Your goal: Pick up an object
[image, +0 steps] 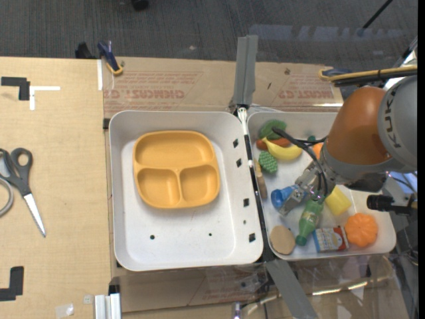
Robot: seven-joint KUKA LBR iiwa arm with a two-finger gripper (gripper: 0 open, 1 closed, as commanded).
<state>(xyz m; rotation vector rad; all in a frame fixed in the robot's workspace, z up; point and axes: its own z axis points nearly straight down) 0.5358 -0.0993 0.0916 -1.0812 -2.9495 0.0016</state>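
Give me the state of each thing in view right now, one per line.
Gripper: down in the right bin, above the bottle.
Bottle: lying flat in the right bin.
Tray: upright in the left bin, nothing in it.
Scissors: closed, lying on the bench.
Banana: lying at the bin's far end.

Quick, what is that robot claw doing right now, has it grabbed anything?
Gripper: down in the right white bin, above the green plastic bottle; a grab cannot be told.
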